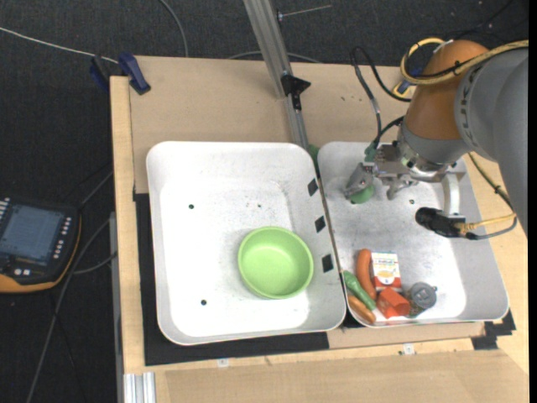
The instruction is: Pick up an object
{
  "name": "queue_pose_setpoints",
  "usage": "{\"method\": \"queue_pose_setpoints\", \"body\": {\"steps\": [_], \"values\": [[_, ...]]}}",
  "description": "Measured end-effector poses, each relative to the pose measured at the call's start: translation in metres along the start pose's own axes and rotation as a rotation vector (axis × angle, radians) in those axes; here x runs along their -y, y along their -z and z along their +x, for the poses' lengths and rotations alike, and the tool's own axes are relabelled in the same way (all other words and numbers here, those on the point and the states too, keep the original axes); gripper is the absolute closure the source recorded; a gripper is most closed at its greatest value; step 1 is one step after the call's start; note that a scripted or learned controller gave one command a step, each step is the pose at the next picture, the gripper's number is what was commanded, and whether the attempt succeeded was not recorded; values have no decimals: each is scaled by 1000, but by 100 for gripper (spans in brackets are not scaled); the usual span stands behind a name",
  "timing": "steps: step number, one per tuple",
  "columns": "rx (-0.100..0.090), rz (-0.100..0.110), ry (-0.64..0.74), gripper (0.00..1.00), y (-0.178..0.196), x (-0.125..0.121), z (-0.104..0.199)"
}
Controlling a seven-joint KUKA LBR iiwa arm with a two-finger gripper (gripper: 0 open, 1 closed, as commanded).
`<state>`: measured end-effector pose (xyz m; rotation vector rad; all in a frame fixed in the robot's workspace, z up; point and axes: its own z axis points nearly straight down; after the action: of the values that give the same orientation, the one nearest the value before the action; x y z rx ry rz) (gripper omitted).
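Bench (252,82): tan board bearing two shallow white bins side by side, on dark carpet.
Arm (495,99): grey, with an orange band above the wrist; reaches in from the right and ends over the far part of the right bin.
Left bin (218,175): white and speckled; bears a single bowl in its near right part.
Right bin (470,267): white; touches the left bin along a shared edge marked by black clips; objects gathered in its near left corner.
Pole (268,40): grey metal, slanting down from the top edge to the far junction of the two bins.
Handheld pendant (33,242): orange-edged with a dark screen; lies on the carpet, well apart from the bench on the left.
Green bowl (275,263): round, upright, light green; in the left bin near the shared edge.
Jaws (362,187): metal, over the far left corner of the right bin; a small green item (361,195) at the tips; too small to tell whether gripped or merely beside; opening cannot be told.
Carrot (364,269): orange, lying lengthwise in the near left corner of the right bin, beside a green vegetable (356,287).
Small box (384,267): white with an orange print, just right of the carrot.
Red item (391,302): just below the box.
Grey round piece (421,294): beside the red item, on its right.
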<state>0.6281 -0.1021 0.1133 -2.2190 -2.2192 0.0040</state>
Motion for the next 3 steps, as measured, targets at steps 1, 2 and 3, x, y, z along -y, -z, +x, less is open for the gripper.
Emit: {"method": "queue_pose_setpoints", "body": {"steps": [1, 2, 3], "values": [[1, -7, 1, 100, 14, -2, 0], [1, -10, 1, 100, 69, -10, 7], [1, -9, 0, 100, 119, -11, 7]]}}
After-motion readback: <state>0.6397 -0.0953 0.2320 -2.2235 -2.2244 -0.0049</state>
